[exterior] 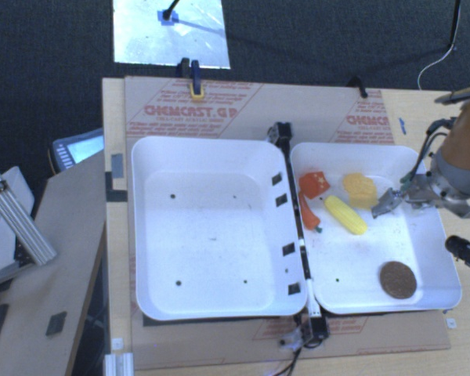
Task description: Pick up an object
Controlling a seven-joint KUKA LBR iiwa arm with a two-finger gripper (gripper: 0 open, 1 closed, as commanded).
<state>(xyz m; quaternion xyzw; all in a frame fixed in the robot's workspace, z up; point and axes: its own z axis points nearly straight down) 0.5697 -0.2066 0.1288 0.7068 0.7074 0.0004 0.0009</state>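
The right bin [435, 233] holds several toy foods. A red pepper piece [314, 183] and a thin orange-red piece [309, 214] lie near its left wall. A yellow corn cob [345, 215] lies on a slant in the middle, with a rounded yellow item [359, 187] just behind it. A brown round disc [397, 280] sits near the front right corner. My gripper [387, 203] hangs low over the bin, just right of the rounded yellow item and the corn, apart from both. The arm reaches in from the right.
The left bin [211, 233] stands beside the right one, with a black clip strip [290, 218] along the shared wall. Both rest on a brown board [196, 108]. A shiny metal sheet [171, 22] lies on the floor behind.
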